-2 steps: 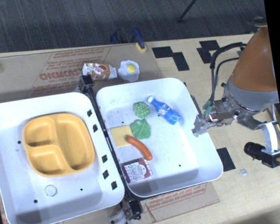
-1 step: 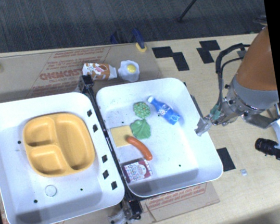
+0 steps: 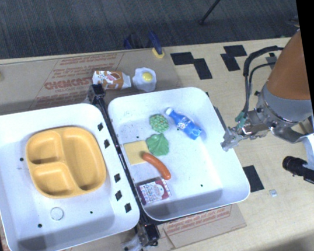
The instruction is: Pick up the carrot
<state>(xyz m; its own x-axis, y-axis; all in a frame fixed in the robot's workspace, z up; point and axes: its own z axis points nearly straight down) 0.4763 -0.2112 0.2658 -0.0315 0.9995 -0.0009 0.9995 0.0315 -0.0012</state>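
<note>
Two white bins are seen; the carrot (image 3: 157, 165) lies in the right bin (image 3: 215, 192), just below the green leaf (image 3: 158, 144). The gripper (image 3: 230, 140) is held outside that bin's right rim, holding nothing, seemingly awaiting approach.

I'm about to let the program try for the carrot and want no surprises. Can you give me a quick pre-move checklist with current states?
1. Carrot lies in the right bin: ok.
2. Carrot top uncovered: ok.
3. Room around carrot: not ok; yellow slice and green leafy piece crowd its upper end.
4. Gripper over the carrot: not ok; it sits outside the bin's right wall.
5. Jaws open: cannot tell.
</note>
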